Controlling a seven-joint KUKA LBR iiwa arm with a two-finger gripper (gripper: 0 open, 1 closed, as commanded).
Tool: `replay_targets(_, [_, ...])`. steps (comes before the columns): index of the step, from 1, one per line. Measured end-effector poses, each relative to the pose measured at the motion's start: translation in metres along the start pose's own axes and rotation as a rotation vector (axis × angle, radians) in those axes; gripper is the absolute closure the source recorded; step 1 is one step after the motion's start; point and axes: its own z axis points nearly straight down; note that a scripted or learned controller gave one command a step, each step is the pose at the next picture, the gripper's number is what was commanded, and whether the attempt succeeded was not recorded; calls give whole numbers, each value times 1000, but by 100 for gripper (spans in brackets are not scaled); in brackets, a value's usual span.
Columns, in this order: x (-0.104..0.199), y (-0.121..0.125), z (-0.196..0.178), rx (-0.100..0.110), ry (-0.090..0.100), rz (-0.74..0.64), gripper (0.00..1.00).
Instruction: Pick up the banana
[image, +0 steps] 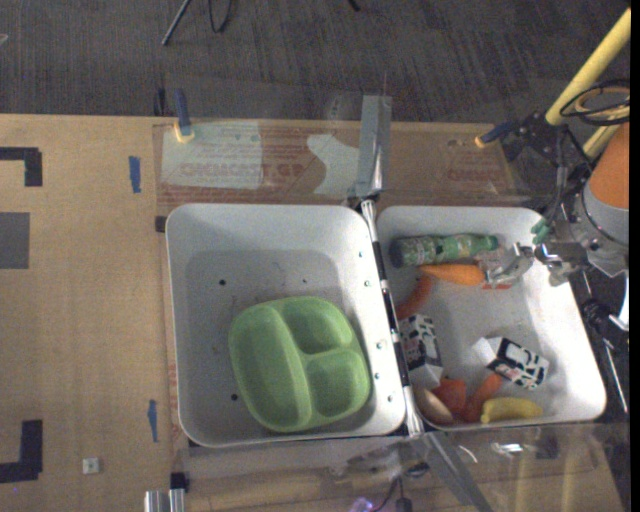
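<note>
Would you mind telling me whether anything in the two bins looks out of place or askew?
Nothing looks spilled or damaged. The right bin is simply cluttered: a green bottle lies on its side, and two small cartons lie tipped among the food toys. The banana lies by the near wall. The green divided plate sits askew in the left bin.

The banana (511, 408) is seen as a short, plump, bright yellow piece with a smooth, slightly glossy skin. It is laid flat on the floor of the right-hand bin (590, 345), with its long axis running roughly from 9 o'clock to 3 o'clock and a slight curve along its length. It is placed toward 5 o'clock within that bin, close to the near wall. Its whole upper surface is left uncovered, and it is not held by anything.
</note>
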Motion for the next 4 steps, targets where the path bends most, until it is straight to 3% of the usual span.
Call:
replay_targets(1, [114,-22,6,5,0,508,0])
replay_targets(2, [75,-45,-42,0,-2,622,0])
replay_targets(3, [123,-78,20,7,-1,923,0])
replay_targets(4, [79,-83,68,7,-1,1161,0])
